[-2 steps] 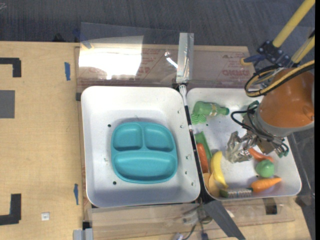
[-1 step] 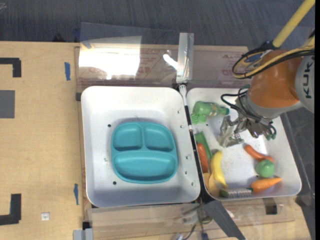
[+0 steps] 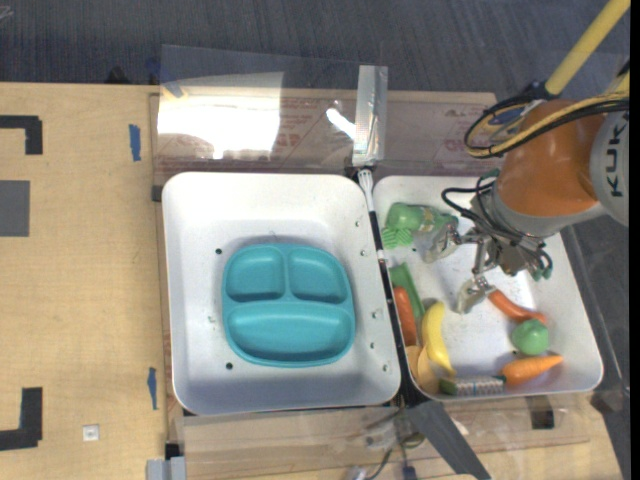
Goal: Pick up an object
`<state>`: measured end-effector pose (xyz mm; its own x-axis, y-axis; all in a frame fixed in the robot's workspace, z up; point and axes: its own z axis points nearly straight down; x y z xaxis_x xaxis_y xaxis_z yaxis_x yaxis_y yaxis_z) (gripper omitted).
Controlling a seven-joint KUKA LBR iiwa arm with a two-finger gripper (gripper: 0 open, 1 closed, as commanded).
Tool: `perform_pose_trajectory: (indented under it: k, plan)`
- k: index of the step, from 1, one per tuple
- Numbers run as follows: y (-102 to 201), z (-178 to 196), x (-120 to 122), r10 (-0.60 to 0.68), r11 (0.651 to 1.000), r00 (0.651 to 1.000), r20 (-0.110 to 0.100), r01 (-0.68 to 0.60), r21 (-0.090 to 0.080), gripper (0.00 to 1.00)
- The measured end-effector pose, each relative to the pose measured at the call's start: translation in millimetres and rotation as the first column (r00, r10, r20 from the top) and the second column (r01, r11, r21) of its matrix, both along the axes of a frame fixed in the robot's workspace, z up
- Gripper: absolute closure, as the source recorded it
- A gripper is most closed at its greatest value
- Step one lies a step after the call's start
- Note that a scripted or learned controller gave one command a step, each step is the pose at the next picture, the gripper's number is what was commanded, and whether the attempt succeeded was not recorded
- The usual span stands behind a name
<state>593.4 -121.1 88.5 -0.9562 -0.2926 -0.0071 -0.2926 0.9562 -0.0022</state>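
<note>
- Nearest to the camera, at the near edge of the right bin (image 3: 585,363), a carrot (image 3: 530,369) lies with a small dark brush-like thing (image 3: 470,387) on its left.
- Just beyond the carrot sits a green ball (image 3: 530,338), and a second carrot (image 3: 516,306) lies slanted, touching the ball on its far side.
- At the left wall of this bin I see a banana (image 3: 436,336), with a red-orange piece (image 3: 405,313) and a dark green piece (image 3: 408,290) beside it, all close together.
- In the far left corner of the right bin lies a light green toy (image 3: 403,224).
- My gripper (image 3: 475,290) hangs over the middle of the right bin, between the banana and the slanted carrot; the fingers stand apart and nothing is between them.
- My arm (image 3: 545,173) with its orange band comes in from the right, over the far part of this bin.
- On the left, the other bin (image 3: 190,208) holds a teal divided plate (image 3: 288,303), lying flat in the middle.
</note>
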Motion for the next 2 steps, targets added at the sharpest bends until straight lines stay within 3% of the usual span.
perform_pose_trajectory:
  k: [1, 2]
  plan:
    - [-19, 0, -60, 0.019, 1.000, 1.000, 0.003, -0.019, 0.000, 0.00]
    - [-17, 10, -56, 0.021, 1.000, 1.000, 0.011, -0.021, 0.001, 1.00]
